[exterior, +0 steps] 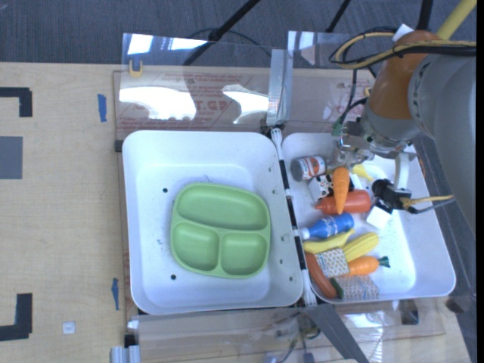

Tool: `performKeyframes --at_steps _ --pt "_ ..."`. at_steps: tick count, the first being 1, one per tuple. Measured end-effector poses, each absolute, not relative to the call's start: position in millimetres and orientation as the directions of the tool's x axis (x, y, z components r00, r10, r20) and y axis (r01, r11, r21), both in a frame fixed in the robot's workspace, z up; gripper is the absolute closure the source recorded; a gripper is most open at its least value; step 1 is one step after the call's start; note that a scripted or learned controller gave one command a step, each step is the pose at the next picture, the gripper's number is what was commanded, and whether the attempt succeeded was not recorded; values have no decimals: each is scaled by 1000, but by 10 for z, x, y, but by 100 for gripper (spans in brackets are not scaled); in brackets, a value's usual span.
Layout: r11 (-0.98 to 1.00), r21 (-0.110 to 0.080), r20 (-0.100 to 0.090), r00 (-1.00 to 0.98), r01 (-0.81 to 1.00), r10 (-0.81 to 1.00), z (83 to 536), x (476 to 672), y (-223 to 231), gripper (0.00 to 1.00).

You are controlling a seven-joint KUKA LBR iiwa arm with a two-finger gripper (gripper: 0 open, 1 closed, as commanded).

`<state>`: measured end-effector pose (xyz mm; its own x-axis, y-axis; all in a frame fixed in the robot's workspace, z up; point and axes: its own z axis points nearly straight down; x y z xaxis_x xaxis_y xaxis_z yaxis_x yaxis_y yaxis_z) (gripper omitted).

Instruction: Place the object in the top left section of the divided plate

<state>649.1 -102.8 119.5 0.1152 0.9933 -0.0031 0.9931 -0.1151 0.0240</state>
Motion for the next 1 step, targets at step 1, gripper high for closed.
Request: performKeyframes --at_steps 1 --pt "-431 39 12 430 902 903 1060 6713 -942 100"
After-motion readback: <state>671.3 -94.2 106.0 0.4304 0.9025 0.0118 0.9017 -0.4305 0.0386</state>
